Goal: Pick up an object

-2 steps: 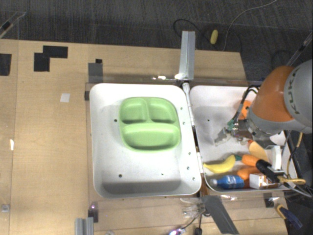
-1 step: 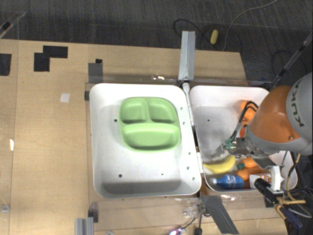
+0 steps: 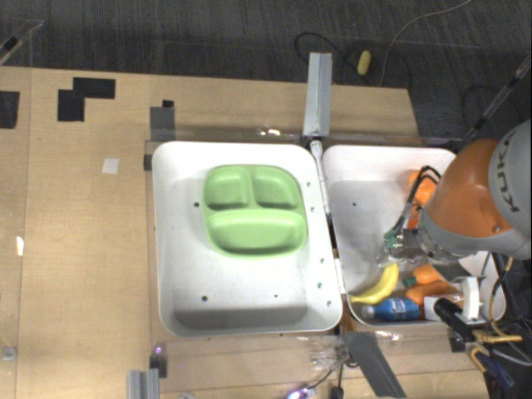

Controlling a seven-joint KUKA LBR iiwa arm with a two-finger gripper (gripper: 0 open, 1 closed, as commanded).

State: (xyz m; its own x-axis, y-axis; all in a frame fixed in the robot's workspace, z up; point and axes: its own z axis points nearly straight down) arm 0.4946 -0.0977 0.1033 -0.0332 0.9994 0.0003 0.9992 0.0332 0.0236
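My gripper (image 3: 396, 245) hangs low over the right bin (image 3: 357, 181), just above a yellow banana (image 3: 378, 286) that lies near the bin's front wall. A blue bottle (image 3: 396, 309) lies along the front edge, below the banana. An orange object (image 3: 429, 274) rests to the right of the banana, partly under the wrist. Another orange object (image 3: 421, 189) shows at the back of the bin, half hidden by the orange band of the arm. Nothing is visibly held.
The left bin (image 3: 179, 248) holds a green divided plate (image 3: 252, 209) near its middle. A grey metal post (image 3: 318, 94) stands behind the divider between the bins. Bare floor of the right bin lies at its back left.
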